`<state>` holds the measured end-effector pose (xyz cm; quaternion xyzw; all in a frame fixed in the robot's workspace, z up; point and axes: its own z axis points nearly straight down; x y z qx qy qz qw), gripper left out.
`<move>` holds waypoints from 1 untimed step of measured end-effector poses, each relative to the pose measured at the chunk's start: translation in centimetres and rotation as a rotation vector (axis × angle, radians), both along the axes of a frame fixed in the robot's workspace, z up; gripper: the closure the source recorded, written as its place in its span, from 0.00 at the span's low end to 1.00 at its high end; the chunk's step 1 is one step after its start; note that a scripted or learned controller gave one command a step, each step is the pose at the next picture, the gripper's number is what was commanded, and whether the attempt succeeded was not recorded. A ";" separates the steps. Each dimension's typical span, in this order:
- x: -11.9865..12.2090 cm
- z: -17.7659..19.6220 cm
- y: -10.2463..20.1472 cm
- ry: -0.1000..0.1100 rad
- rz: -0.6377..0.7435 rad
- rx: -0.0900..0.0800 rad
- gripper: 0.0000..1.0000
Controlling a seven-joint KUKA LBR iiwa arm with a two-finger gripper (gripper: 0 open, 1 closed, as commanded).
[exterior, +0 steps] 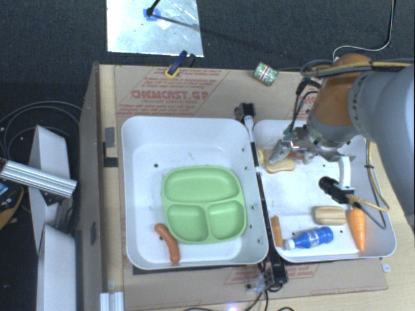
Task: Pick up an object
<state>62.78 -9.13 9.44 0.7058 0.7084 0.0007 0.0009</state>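
Two white bins sit side by side on the bench. The left bin holds a green divided plate and, just beside its lower-left corner, an orange sausage. The gripper hangs low at the right bin's upper-left, directly over a tan bread-shaped piece; whether its jaws are wide or closed cannot be told. Nearer the front lie a bun, a carrot and a blue bottle.
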 end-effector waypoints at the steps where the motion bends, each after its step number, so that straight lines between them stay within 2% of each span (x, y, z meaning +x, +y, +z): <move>1: 0.0 0.0 0.0 0.000 -0.001 0.000 0.00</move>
